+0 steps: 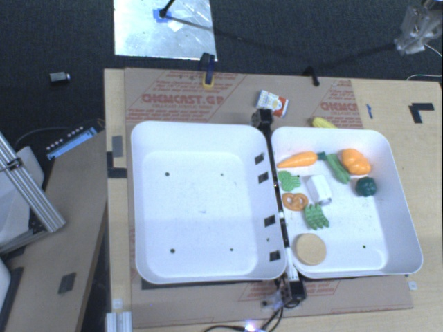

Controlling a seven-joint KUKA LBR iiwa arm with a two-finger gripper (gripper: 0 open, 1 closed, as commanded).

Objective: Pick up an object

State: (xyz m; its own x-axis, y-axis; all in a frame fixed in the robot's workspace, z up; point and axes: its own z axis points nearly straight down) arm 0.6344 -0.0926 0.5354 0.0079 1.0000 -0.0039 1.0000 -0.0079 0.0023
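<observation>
Dark carpet surrounds a tan bench (83,185) topped with printed cardboard (180,95), on which two shallow white bins sit side by side, joined along a black hinged seam. Left bin (201,206): bare white floor with a few small dark dots. Right bin (387,220): holds all the loose items, grouped in its upper and left part. Carrot (297,160), orange, lying across the upper left corner. Orange pepper (355,161) near the upper right, with a long green vegetable (337,167) just beside it on its left. Dark green round item (365,186) below the pepper. Green leafy piece (288,181) against the left wall under the carrot. White block (319,189) near the middle, tilted. Pretzel (295,201) just beside the block on its left. Second green piece (316,216) below the block. Tan disc (311,249), lying flat near the lower left corner, apart from the rest. Outside the bins: yellow item (322,123) touching the right bin's far rim; small red-and-white carton (271,103) on the cardboard beyond the seam. Shiny metal sheet (165,18) on the carpet at top. Gripper (415,30) at the upper right, well apart from the bins and above the carpet; too blurred to tell how its jaws stand, and nothing is seen in it.
</observation>
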